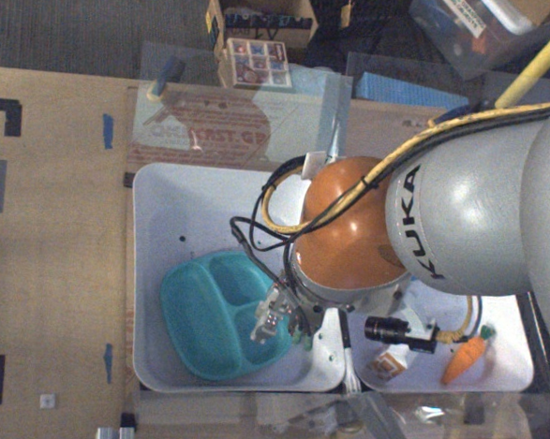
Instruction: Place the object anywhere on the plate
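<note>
Item one: teal divided plate [214,315], lying flat in the left bin [151,252], toward the lower edge of the view.

Item two: my jaws, over the plate's right-hand edge (spread or pressed together, I cannot tell).

Item three: orange carrot [462,358] with green top, lying in the right bin [518,367], well apart from the plate.

Item four: small orange-and-white box [389,364], same bin, near the carrot.

Both bins stand side by side on the counter [46,264].
</note>
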Controlling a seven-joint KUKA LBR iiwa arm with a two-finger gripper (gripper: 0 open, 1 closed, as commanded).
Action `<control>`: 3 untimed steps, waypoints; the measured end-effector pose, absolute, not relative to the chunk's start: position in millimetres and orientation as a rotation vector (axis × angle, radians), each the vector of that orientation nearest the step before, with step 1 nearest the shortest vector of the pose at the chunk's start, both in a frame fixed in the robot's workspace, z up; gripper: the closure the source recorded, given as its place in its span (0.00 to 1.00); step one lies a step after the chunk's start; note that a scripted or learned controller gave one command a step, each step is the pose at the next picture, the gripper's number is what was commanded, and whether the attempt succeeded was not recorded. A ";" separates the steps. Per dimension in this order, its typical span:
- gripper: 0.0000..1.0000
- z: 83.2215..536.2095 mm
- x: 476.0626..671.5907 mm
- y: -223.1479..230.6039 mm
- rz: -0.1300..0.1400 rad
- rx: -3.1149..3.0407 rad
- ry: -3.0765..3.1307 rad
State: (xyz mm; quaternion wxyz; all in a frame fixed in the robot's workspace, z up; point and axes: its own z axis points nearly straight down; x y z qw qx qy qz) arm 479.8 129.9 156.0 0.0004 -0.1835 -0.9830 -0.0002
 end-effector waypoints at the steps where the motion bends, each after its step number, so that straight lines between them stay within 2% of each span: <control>1: 1.00 233.8 479.4 223.8 -0.004 -0.465 -3.110; 2: 0.00 233.8 479.4 223.6 -0.004 -0.465 -3.110; 3: 1.00 244.2 480.6 224.5 -0.009 -0.466 -3.114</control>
